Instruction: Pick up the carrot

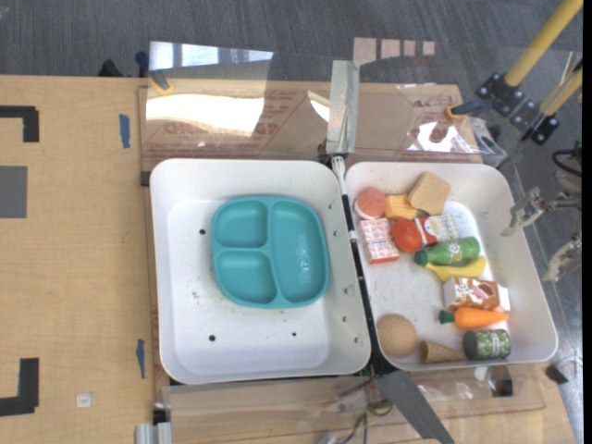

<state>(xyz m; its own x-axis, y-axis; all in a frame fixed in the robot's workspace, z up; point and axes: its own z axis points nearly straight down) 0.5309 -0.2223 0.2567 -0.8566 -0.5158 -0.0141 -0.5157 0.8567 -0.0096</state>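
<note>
The carrot (475,318) is orange with a small green stub at its left end. It lies flat and roughly crosswise in the right bin (527,248), near the front right corner. A small printed carton (474,293) touches it from behind. A dark green can (487,343) lies just in front of it.
The right bin also holds a green bottle (453,251), a yellow banana (460,269), a tomato (407,236), a bread slice (430,192), a tan bun (397,333) and a cone (441,351). A teal divided plate (271,251) sits in the left bin (176,248).
</note>
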